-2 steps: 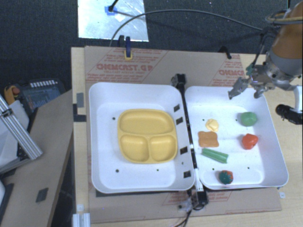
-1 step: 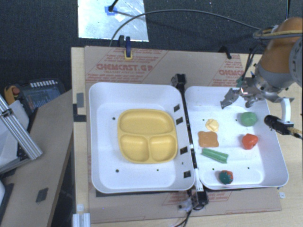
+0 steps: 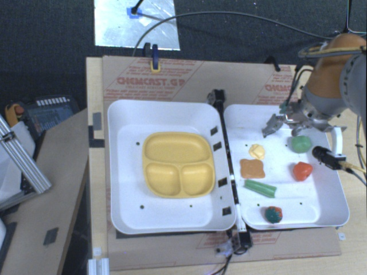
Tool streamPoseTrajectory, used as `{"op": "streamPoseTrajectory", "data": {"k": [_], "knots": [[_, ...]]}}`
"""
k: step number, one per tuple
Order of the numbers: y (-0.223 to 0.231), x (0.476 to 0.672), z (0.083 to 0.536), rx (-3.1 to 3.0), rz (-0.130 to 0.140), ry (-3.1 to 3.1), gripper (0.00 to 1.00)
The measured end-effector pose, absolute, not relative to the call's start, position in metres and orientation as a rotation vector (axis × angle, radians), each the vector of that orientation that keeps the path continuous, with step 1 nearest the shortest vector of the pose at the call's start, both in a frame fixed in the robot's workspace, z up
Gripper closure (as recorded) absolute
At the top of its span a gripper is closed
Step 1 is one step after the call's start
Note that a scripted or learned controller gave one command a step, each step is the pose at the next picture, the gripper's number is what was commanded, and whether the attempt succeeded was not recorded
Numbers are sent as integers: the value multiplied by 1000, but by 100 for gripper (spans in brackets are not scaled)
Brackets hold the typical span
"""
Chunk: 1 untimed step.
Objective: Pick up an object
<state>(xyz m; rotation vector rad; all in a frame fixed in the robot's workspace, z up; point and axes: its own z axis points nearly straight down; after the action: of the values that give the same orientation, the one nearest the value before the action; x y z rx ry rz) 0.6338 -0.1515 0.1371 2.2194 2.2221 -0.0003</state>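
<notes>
Objects for picking are all loose in the right-hand white plastic bin (image 3: 330, 208), none of them in the gripper (image 3: 274, 126). That gripper sits over the upper part of that bin, upper right of the frame, grey fingers spread open and pointing left with nothing between them. Just right of it is a round green lump (image 3: 300, 144), close to the wrist. Lower down there's a small pale yellow piece (image 3: 257, 150), a flat orange-brown slab (image 3: 252, 168), a red chunk (image 3: 302, 170), a long green stick (image 3: 260, 188), and a red-and-green ball (image 3: 273, 213) near the bottom edge. Left-hand white bin (image 3: 123, 171) holds a yellow three-section plastic tray (image 3: 177, 164). Both bins sit on the desk (image 3: 69, 171).
</notes>
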Motion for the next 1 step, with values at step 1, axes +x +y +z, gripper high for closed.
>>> {"op": "streamPoseTrajectory", "data": {"k": [1], "knots": [[-151, 634, 85, 2221, -1, 2223, 0]]}}
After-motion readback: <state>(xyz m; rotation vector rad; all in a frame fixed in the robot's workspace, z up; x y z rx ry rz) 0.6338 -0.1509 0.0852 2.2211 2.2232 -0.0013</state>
